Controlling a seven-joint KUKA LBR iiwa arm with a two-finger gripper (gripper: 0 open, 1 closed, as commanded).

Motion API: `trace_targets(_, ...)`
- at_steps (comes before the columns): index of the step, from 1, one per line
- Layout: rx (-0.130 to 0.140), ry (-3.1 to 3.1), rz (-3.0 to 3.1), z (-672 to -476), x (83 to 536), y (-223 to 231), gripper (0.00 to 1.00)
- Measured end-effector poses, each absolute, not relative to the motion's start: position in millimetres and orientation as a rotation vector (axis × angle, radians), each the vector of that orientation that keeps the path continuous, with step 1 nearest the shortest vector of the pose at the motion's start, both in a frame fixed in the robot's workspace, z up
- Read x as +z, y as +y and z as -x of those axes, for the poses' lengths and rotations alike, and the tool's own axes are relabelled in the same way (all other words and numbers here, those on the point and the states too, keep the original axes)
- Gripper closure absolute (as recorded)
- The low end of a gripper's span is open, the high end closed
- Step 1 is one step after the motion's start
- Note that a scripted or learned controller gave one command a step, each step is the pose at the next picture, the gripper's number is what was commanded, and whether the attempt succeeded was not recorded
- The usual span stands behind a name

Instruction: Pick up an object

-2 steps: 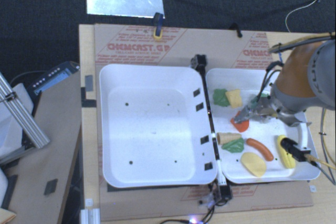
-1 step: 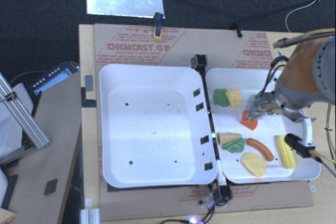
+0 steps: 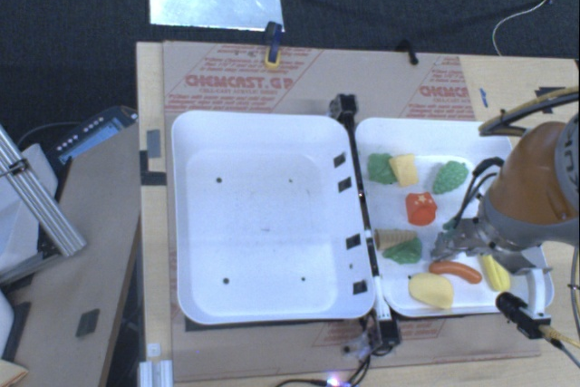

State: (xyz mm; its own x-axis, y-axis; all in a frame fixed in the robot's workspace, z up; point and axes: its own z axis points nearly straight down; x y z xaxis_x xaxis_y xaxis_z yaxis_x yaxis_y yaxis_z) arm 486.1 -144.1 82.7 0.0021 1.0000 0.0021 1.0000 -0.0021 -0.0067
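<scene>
While nothing looks lifted yet, the step in hand reads as approach/descent: the grey two-finger gripper point(image 3: 450, 242) of the grey arm w/ orange band point(image 3: 535, 186) sits low over the right bin's front half, near the food items. Jaw state: can't tell, tip is dark and blurred, and nothing is visibly between them.

Left to right:
- Left shallow white plastic bin point(image 3: 195, 140): bare floor w/ a few small dark dots, no objs seen.
- Black clips along the seam btwn the two bins.
- Right shallow white plastic bin point(image 3: 381, 130): holds all candidates. Back row: a green leafy toy piece point(image 3: 380, 169), touching a pale yellow block point(image 3: 403, 169), then a second green leafy piece point(image 3: 450, 177) apart to the right. Mid: a red toy pepper-like piece point(image 3: 420, 208). Front: a tan wedge on a green leafy piece point(image 3: 399, 244), a yellow lemon-shaped toy point(image 3: 431, 290), a red-orange toy sausage point(image 3: 456, 271) and a small yellow banana-like piece point(image 3: 495, 273) partly under the arm.

Likely target, judging by position: the sausage, just below the gripper tip, or the red piece above it. Next move calls for: settle on one obj, centre the tip over it, go down, close, lift straight. Items are crowded at the front, so risk of nudging neighbours.
</scene>
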Motion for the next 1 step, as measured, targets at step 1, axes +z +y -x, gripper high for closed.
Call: trace_targets(1, -0.013, -2.238, 2.216, -632.7, 104.6, -107.5, 1.00)
